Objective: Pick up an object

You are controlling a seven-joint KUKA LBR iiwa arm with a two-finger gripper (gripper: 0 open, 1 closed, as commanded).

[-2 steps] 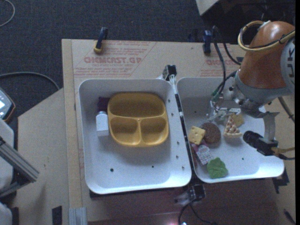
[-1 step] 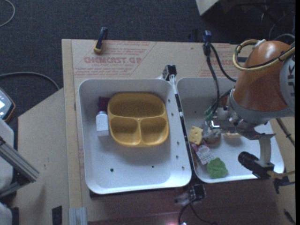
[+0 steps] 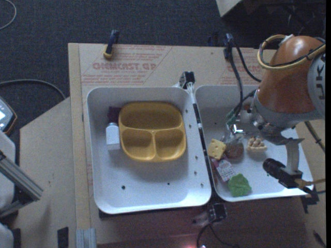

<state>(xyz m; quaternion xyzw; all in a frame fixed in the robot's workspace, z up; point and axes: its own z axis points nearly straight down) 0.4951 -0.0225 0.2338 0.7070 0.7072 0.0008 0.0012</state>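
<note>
The right bin (image 3: 289,190) holds several small items. A yellow holed wedge (image 3: 217,149) lies near its left wall. Beside the wedge sit a brown round piece (image 3: 235,152) and a tan pastry-like item (image 3: 256,144). A green lump (image 3: 239,185) rests near the front wall, with a small printed packet (image 3: 224,170) just behind it. My gripper (image 3: 237,127) hangs low under the orange-banded wrist (image 3: 289,76), just behind the brown piece and the wedge. The wrist's bulk hides much of it.
The left bin (image 3: 150,190) holds a yellow divided plate (image 3: 152,130), a small white bottle (image 3: 113,136) and a dark object (image 3: 114,111) by its left wall. A black cylinder (image 3: 278,171) on the arm juts over the right bin's front right. Cables run behind the bins.
</note>
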